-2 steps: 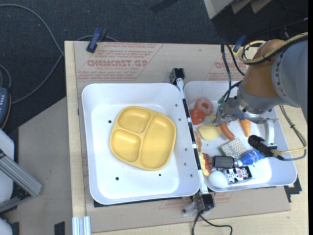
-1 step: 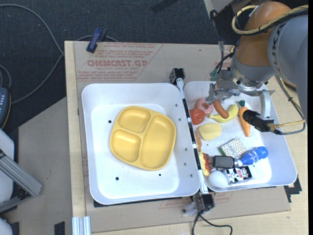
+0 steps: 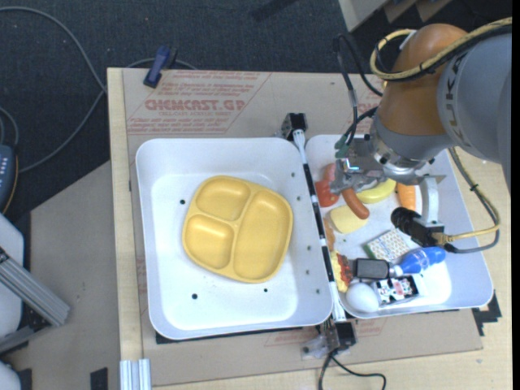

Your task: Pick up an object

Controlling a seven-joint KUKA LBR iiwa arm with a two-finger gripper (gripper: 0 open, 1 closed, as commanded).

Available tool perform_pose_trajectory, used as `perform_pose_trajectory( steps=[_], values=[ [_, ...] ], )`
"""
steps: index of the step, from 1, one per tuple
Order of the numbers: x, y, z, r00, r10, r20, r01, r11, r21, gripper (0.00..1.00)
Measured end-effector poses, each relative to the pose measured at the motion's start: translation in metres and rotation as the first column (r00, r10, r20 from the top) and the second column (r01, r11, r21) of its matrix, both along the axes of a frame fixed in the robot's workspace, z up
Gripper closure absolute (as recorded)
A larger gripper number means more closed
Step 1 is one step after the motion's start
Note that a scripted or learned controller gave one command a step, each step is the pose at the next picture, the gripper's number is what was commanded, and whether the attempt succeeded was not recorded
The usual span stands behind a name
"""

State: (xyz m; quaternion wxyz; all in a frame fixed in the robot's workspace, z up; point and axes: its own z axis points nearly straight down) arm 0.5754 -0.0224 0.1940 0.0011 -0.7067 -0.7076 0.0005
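The grey arm (image 3: 463, 80) with its orange band comes in over the right bin's far edge, bulking above everything else on the bench. Next in size is the left bin (image 3: 154, 169), which carries a yellow divided tray (image 3: 237, 227) lying flat near its middle. The right bin (image 3: 471, 279) is crowded: a yellow banana-like piece (image 3: 375, 192) and an orange piece (image 3: 406, 195) sit toward its far edge just under the wrist, a reddish sausage-shaped toy (image 3: 356, 203) lies close to the divider between the bins, a pale yellow block (image 3: 349, 221) rests beside it, and a blue bottle (image 3: 421, 259), a patterned card (image 3: 388, 243), a small black box (image 3: 372, 268) and a white egg-like ball (image 3: 362, 296) gather toward the near edge. The gripper (image 3: 351, 169) hangs low over the far-left corner of that pile, right above the reddish toy, and from where I stand I cannot tell how its claw is set or whether anything sits in it. I'd judge this the descent-and-grasp step, with nothing lifted yet. The next move seems to call for a firm close on one piece, then a straight lift clear of its neighbours, which crowd tightly enough to snag.
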Motion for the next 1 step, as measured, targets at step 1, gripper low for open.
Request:
perform_pose_trajectory(
  steps=[1],
  values=[
    [-0.0153, -0.0091, 0.0007, 1.0, -0.002, 0.0, 0.002, 1.0, 0.0, 1.0]
  ],
)
